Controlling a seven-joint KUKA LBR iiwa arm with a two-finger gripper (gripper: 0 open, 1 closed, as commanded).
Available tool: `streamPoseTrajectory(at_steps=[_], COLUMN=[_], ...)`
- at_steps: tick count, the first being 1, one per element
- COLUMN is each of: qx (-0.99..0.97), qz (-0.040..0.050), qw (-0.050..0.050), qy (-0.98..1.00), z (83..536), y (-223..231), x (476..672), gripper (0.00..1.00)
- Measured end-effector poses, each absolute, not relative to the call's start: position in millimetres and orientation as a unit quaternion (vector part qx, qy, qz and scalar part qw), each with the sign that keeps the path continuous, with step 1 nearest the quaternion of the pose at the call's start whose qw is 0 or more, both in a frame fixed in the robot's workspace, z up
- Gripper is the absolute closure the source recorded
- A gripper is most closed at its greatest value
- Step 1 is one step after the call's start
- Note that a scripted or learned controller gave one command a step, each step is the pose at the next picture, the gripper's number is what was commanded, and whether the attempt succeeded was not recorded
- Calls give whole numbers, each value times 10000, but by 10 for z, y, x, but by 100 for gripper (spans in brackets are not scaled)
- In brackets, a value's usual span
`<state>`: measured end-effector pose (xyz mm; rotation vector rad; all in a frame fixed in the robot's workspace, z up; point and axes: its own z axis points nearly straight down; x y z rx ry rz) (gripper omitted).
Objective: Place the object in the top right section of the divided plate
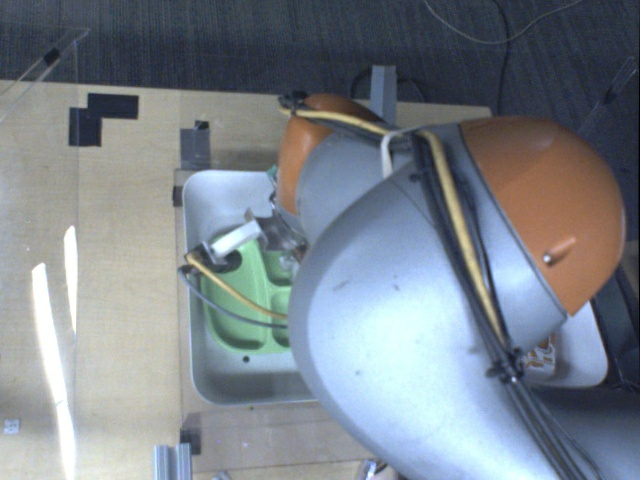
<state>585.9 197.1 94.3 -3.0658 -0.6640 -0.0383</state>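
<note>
Green plastic of the divided plate point(240, 303) lies in the left bin point(205, 218), directly beneath your gripper point(262, 236). You cannot tell the gripper's state: the grey arm point(420, 298) covers it. The object itself cannot be made out.

The arm point(430, 298) covers most of the green plate point(240, 303), hiding its right sections, and runs off the lower and right edges. The gripper beside the plate is hidden under the wrist. The right bin point(585, 353) shows as a sliver behind the arm
</note>
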Motion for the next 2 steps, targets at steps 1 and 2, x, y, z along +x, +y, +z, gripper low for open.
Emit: streamPoseTrajectory(at_steps=[1, 2], qx=[-9944, -9733], qz=[-92, -14], qw=[75, -3], qy=[-1054, -2294], z=[950, 1848], y=[1390, 587], x=[6025, 5749], gripper=[100, 100])
